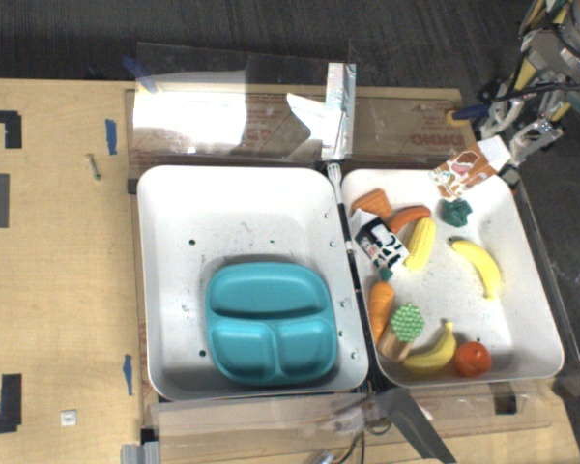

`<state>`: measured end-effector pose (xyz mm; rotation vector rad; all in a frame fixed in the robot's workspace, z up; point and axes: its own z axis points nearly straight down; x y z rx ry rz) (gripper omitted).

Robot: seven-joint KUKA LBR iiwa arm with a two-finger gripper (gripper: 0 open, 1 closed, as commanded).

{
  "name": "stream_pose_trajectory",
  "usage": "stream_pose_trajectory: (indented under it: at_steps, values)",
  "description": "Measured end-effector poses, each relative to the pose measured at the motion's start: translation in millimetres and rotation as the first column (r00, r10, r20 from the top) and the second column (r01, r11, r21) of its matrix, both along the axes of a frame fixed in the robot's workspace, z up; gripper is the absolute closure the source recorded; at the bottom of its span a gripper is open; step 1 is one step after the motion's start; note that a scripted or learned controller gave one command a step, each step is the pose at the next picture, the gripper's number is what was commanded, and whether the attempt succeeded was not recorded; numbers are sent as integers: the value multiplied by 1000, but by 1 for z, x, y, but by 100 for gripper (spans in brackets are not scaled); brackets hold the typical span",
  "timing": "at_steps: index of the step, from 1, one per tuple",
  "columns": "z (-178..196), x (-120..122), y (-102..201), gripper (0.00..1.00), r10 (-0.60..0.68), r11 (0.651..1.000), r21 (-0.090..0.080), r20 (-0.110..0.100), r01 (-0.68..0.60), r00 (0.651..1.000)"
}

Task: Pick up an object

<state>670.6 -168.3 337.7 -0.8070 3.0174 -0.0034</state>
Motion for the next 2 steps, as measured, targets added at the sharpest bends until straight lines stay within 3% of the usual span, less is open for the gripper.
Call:
stream_pose_trajectory:
  at_steps: [1, 2]
  values:
    - [13, -2, 8, 100, -45, 999, -1, -7, 45, 999]
    - [-69, -4, 18, 100, 107, 994, 2, -21, -107, 994]
